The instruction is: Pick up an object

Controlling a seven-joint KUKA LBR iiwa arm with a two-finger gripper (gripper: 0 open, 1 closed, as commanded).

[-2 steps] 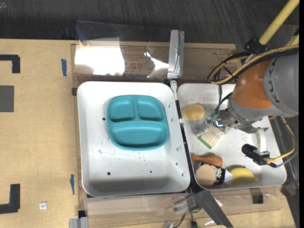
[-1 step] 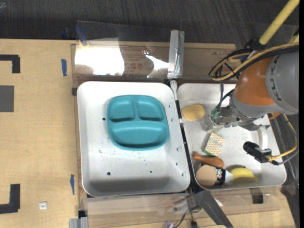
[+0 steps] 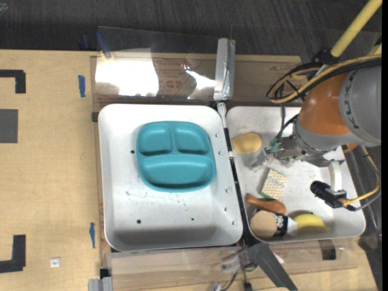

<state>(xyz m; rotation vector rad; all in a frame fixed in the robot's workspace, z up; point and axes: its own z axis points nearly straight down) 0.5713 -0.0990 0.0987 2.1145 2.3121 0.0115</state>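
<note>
Beside the yellow potato (image 3: pixel 247 143) in the right bin (image 3: pixel 354 220), the end effector (image 3: pixel 271 152).

arm (image 3: pixel 357 111): grey rounded casing | band (image 3: pixel 321 111): orange, wide, glossy, above the wrist | wrist: grey ring under the band, small metallic parts below | cables (image 3: pixel 291 80): yellow and black, looped beside the band | gripper (image 3: pixel 276 150): dark metal, small green detail

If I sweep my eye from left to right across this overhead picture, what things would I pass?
Left bin → teal divided plate → right bin with a yellow round item, then a patterned packet → gripper area → grey-and-orange arm.
</note>
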